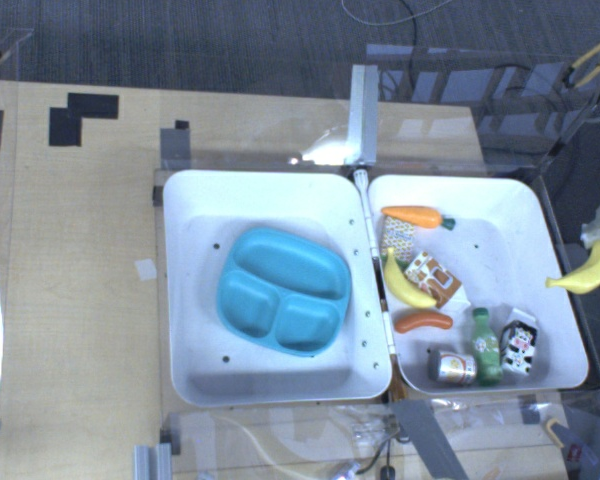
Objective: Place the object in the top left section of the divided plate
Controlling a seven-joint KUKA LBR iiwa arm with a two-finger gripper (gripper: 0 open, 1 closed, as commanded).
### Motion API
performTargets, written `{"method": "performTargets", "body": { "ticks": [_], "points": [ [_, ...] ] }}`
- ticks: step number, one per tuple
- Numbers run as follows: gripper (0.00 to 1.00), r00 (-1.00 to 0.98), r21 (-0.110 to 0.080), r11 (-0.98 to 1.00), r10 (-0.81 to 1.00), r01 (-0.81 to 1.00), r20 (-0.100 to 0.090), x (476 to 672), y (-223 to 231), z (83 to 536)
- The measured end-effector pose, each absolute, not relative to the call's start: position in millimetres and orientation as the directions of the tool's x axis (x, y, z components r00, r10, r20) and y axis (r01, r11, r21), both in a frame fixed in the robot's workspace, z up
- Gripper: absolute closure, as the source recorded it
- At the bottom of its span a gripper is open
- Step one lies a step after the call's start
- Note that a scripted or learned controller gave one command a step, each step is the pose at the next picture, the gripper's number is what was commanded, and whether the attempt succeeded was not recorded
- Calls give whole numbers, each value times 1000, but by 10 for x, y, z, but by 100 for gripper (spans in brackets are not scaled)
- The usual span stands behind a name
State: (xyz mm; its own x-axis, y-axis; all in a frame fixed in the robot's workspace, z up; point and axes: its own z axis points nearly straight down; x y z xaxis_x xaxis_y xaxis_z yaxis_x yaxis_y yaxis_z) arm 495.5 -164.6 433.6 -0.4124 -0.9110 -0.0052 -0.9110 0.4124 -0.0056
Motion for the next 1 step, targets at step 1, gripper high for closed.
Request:
{"method": "performTargets", "body": {
  "ticks": [1],
  "points": [
    [100, -341, 2, 341, -940, -940, -3, 4886, -1128, 2964]
  ]
}}
